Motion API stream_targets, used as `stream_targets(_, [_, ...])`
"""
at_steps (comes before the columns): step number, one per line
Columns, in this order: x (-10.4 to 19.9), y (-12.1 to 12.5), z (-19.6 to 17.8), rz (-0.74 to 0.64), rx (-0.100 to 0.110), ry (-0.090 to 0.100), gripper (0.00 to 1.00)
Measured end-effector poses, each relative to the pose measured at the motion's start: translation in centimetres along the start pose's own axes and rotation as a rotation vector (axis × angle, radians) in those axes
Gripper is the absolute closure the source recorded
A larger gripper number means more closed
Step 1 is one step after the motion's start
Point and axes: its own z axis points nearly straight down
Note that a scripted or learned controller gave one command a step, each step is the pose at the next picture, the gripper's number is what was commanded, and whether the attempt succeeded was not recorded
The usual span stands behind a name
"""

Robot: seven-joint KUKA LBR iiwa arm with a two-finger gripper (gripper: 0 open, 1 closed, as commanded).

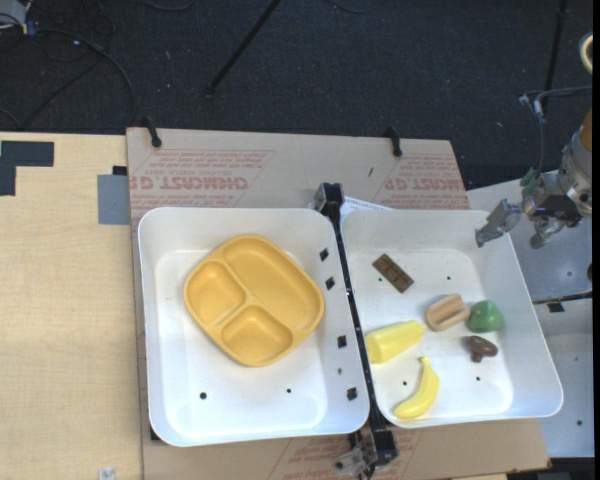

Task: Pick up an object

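Note:
The right bin (525, 388) holds several toy foods: a brown chocolate bar (392, 273), a hot dog bun (446, 312), a green piece (485, 316), a small dark brown piece (481, 347), a yellow wedge (393, 340) and a banana (420, 390). My gripper (518, 228) hangs at the far right corner of this bin, over its rim. Its two grey fingers are spread open and nothing is between them. All the pieces lie apart from it, nearer the front.
The left bin (170, 388) bears a yellow divided plate (253, 298). A black divider (346, 308) runs between the two bins. Cardboard (270, 173) lies under and behind them. A wooden bench top (50, 318) lies to the left.

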Motion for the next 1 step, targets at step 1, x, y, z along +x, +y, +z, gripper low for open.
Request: stream_targets(1, [0.06, 0.21, -0.74, -0.003, -0.012, -0.002, 0.0])
